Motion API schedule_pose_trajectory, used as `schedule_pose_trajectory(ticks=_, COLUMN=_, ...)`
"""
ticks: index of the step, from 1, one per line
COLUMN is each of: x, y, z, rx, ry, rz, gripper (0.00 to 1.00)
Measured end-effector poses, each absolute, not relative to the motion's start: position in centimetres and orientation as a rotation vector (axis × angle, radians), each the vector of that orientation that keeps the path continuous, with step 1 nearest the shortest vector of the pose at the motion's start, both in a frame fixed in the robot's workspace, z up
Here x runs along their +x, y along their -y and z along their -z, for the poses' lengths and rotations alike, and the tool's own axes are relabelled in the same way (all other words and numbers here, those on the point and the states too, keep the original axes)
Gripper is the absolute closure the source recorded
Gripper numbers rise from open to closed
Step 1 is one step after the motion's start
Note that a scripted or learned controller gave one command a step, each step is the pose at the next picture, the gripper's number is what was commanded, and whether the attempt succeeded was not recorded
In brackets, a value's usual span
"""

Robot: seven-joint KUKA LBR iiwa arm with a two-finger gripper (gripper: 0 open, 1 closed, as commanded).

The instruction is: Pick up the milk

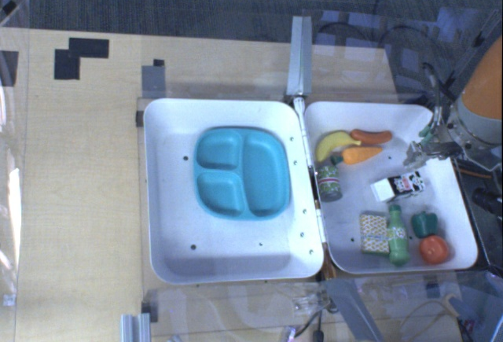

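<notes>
Item: milk [398, 186], a small white carton with dark printing, lying on its side in the right bin [464, 199], a little to the 2 o'clock side of that bin's centre. Gripper [418, 153]: hangs just beside the carton at its 1 o'clock, above the bin floor; the metal parts merge with the white wall behind them, so whether the jaws are spread or closed cannot be told, and nothing is seen between them. Neighbours: carrot [361, 154] and sausage [371, 136] at the carton's 10 o'clock, banana [332, 145] beyond them; small jar [329, 184] at its 9 o'clock against the divider; patterned packet [375, 232] and green bottle [397, 235] at its 7 and 6 o'clock; green block [424, 224] and tomato [433, 249] at its 5 o'clock. Left bin [161, 199]: holds a blue divided tray [240, 173], well apart from the work. Risks, as judged: the carton lies flat and slantwise, so jaws descending out of line with its narrow faces could push it along the floor or tip it toward the bottle instead of closing on it; a descent offset toward 1 o'clock could meet the bin wall. Obscured: the arm is cut off at the picture's 3 o'clock edge, the carton's printing is too small to read, and its far side is hard to separate from the gripper.
</notes>
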State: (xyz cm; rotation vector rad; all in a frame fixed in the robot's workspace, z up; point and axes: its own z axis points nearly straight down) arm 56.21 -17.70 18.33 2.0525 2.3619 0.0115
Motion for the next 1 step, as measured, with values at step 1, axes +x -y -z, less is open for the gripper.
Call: schedule_pose_trajectory(ticks=1, x=56.21, y=17.70, z=-18.33, rx=2.052, ry=-2.362, rz=-0.011, gripper=0.00)
